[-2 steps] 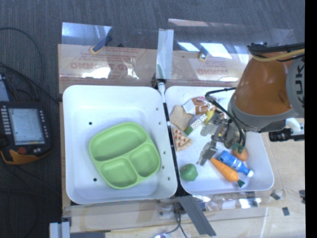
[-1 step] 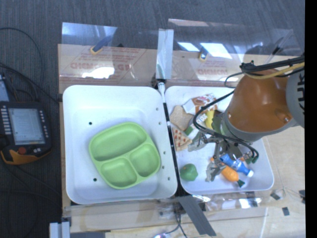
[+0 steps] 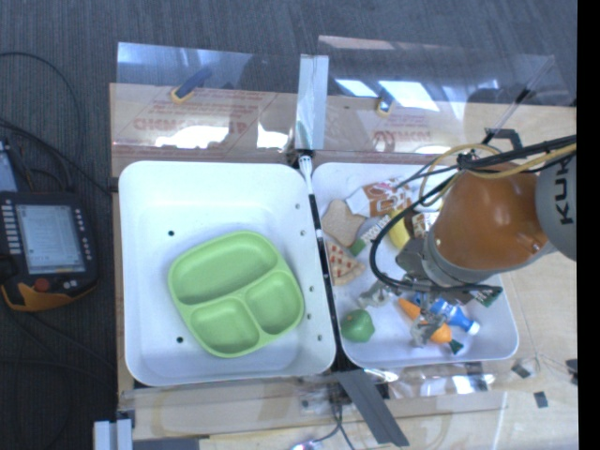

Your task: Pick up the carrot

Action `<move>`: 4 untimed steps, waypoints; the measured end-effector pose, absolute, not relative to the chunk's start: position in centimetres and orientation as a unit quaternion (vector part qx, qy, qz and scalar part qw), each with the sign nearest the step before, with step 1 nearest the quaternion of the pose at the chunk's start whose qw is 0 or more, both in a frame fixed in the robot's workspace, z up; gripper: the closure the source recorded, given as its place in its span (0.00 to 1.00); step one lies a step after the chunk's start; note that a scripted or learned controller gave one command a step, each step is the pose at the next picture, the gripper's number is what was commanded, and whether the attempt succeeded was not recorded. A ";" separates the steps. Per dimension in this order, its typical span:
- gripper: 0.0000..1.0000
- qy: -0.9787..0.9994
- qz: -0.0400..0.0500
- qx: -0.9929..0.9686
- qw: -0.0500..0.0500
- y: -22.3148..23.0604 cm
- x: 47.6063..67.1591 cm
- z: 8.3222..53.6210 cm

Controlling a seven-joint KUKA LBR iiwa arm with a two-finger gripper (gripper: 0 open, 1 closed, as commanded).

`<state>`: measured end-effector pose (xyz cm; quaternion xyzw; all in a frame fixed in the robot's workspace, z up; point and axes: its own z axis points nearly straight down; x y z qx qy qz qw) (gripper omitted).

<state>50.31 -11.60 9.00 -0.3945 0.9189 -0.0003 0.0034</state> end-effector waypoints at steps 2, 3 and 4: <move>1.00 0.799 0.000 -0.601 0.002 -12.7 50.9 15.8; 0.00 0.799 0.002 -0.601 0.002 -12.6 50.9 15.7; 0.00 0.803 0.000 -0.595 0.002 -14.3 49.0 10.1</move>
